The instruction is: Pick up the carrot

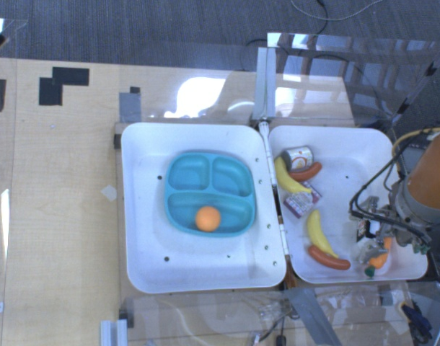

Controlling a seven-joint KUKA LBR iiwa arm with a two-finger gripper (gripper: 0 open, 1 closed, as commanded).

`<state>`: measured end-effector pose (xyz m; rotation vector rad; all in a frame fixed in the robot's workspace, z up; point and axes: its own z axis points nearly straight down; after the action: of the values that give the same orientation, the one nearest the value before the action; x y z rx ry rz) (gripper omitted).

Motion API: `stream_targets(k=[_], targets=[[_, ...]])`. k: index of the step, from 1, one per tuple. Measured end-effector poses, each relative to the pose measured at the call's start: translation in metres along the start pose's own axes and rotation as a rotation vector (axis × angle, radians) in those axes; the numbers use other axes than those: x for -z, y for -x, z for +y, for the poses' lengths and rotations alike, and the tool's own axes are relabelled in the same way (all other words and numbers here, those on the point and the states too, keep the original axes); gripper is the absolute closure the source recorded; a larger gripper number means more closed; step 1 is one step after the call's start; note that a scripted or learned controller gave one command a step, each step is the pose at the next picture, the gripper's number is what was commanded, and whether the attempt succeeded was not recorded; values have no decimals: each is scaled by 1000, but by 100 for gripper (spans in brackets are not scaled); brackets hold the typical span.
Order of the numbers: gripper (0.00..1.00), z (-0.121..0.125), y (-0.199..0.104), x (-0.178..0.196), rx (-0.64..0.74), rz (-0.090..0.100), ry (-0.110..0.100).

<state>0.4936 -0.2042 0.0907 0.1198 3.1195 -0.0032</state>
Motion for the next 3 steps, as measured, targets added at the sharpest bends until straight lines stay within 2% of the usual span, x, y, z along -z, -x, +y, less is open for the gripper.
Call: stream_targets(k=[1,2,3], targets=[[100,0,3,12,-3,-6,-1],[100,0,7,24,-6,-16,-2],[100,0,19,-1,-41,6,-1]])
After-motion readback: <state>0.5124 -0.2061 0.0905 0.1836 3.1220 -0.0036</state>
